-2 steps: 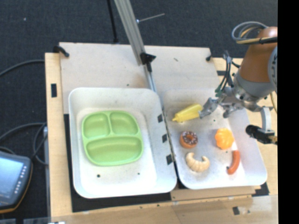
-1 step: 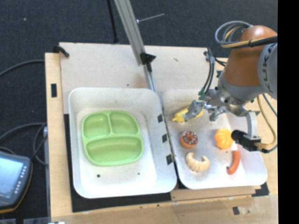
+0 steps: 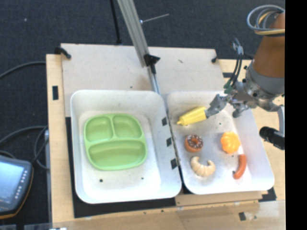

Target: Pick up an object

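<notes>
One object of five looks already chosen: gripper (image 3: 214, 105) down in the right bin (image 3: 259, 143), tip against the rear end of the yellow corn cob (image 3: 193, 116), which slants away from it toward the divider between the bins. Hard to tell whether clamped on the cob or merely touching it; too small and blurred at the tip to judge the fingers, so no claim of a hold. Probably the grasp step, with the lift still to come; next calls for a firm close on the cob's end, then a straight rise, slow enough that a long thing held by one end does not swing or slip out. Below the gripper, well apart from it, a chocolate doughnut (image 3: 194, 143); further down, a pale croissant (image 3: 203, 167). Down and to the arm's side of the gripper, an orange pepper (image 3: 230, 143), and beyond that a red chilli (image 3: 240, 166) near the bin's wall. None of these four touching the cob, so little risk of dragging a neighbour along. Far across from the gripper, in the left bin (image 3: 79, 109), a green divided plate (image 3: 115, 141) with three compartments, nothing lying in any of them. Both bins side by side on the table (image 3: 105, 66).
</notes>
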Controlling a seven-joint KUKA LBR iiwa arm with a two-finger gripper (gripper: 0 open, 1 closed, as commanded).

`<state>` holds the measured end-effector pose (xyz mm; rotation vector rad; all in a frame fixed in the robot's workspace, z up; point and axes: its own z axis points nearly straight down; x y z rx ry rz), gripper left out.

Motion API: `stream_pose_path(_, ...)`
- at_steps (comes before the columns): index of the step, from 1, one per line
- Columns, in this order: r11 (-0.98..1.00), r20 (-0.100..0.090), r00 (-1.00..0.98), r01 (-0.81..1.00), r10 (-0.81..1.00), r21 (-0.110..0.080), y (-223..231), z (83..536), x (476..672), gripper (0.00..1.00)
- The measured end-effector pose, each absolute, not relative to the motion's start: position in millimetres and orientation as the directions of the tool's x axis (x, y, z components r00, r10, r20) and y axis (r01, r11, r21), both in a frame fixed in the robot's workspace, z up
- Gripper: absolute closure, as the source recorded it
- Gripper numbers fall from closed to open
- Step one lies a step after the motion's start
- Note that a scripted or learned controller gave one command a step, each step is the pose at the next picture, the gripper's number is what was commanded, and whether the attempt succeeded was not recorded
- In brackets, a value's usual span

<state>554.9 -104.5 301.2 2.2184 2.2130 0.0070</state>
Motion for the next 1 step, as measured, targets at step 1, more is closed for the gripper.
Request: stream_pose_path(1, 0.009, 0.001, -0.009, 1.000, 1.000, 0.005, -39.0, 327.2, 534.7, 0.00)
